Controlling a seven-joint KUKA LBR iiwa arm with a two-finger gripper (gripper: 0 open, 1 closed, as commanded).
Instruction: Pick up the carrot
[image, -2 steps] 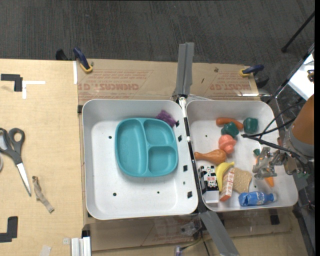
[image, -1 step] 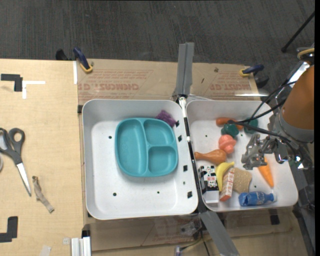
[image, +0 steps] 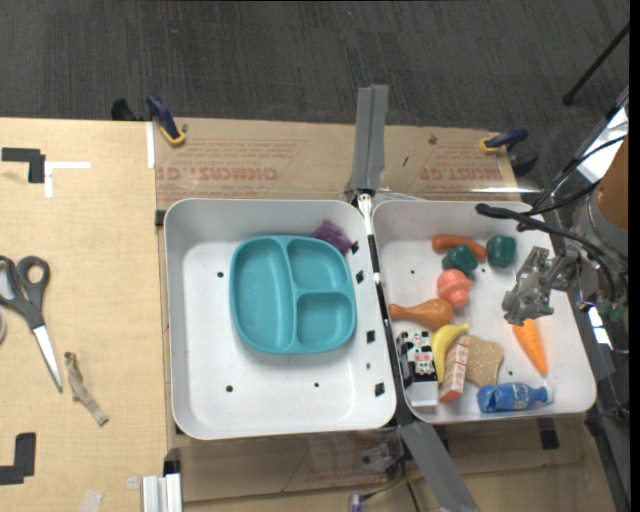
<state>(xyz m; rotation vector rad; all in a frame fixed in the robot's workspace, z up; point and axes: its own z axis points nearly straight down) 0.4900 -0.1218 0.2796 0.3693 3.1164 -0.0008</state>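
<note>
The carrot (image: 533, 346) is an orange cone near the right wall of the right bin (image: 420, 265), its thick end up and its tip pointing toward the front right. My gripper (image: 524, 298) hangs directly over the thick end and meets it in the view. Whether it grips the carrot or only sits above it is unclear from this angle.
The right bin also holds a green pepper (image: 501, 250), a drumstick (image: 425, 312), a banana (image: 447, 345), a bread slice (image: 486, 358) and a blue bottle (image: 512, 397). The left bin (image: 200, 380) carries a teal divided plate (image: 295, 295) and a purple item (image: 333, 236). Scissors (image: 35, 310) lie far left.
</note>
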